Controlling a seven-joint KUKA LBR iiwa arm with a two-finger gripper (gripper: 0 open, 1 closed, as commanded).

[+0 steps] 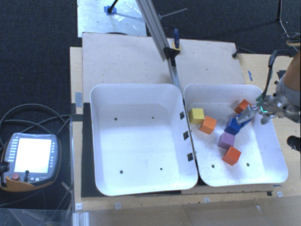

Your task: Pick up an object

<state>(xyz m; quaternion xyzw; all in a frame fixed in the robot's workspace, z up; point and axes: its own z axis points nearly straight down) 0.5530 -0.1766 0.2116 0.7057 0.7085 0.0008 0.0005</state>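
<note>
Seemingly nothing is lifted yet: the two-finger gripper sits low over the blue plastic block in the right white bin, its grasp unclear.

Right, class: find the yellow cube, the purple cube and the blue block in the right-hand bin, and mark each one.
yellow cube [196,115], camera view, centre of its top face.
purple cube [226,140], camera view, middle of its top face.
blue block [233,125], camera view, middle of its visible blue surface.

Claw over blue block, right bin
</note>
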